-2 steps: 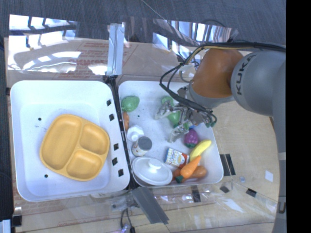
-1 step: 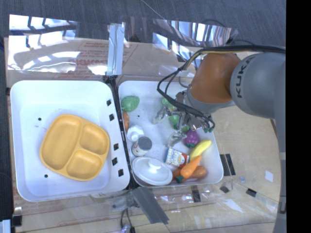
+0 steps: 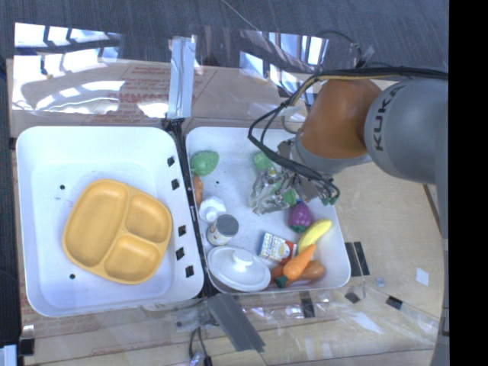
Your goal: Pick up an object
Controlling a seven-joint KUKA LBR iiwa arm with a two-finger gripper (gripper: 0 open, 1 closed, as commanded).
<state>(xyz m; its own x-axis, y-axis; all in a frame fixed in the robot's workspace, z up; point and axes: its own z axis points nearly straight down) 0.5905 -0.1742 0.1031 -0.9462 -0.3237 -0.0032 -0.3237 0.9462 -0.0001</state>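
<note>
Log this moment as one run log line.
phase: reaching | gripper: low in right bin, beside purple eggplant | grasp: unclear | left bin: yellow divided plate

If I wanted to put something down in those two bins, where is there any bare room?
Most room is in the left bin: bare floor all around the yellow divided plate, widest above it. The right bin is crowded along its lower half; a bare strip lies near its top rim, between the green toy and the tool.
</note>
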